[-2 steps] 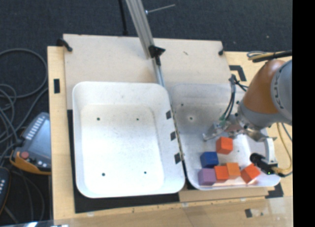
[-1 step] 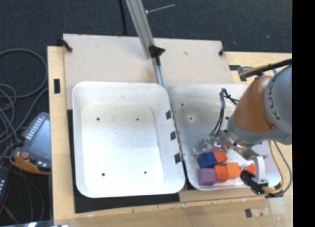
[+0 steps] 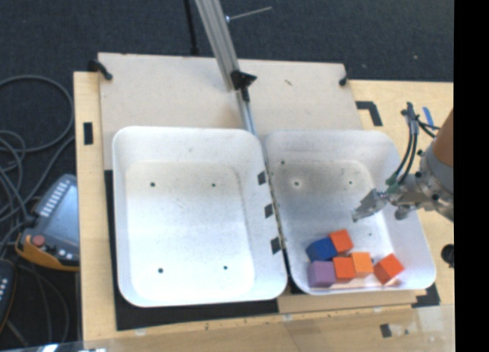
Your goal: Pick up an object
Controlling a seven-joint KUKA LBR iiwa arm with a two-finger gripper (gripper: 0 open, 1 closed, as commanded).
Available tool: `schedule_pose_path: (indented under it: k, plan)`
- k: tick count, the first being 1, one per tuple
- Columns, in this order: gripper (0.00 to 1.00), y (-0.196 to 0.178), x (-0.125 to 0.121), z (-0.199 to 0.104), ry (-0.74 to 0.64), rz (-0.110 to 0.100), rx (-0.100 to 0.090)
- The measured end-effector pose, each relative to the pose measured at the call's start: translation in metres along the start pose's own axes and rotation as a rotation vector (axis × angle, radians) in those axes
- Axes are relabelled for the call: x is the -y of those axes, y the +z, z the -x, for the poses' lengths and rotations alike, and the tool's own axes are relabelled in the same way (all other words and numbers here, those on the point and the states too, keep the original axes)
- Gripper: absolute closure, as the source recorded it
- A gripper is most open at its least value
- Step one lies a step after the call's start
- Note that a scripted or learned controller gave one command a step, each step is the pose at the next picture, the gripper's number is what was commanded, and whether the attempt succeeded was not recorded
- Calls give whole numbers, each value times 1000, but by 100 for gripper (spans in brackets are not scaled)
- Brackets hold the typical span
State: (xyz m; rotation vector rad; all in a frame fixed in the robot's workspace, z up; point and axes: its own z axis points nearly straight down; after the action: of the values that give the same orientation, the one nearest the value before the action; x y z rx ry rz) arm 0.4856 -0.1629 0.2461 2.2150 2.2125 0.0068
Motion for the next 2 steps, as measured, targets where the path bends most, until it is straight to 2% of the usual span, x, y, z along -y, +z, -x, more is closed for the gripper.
schedule_pose_path:
  k: [1,2]
  plan:
    - [0,127,0,-33,0,1,-1]
    - [0,150,-92,-44,-6,-4,-3]
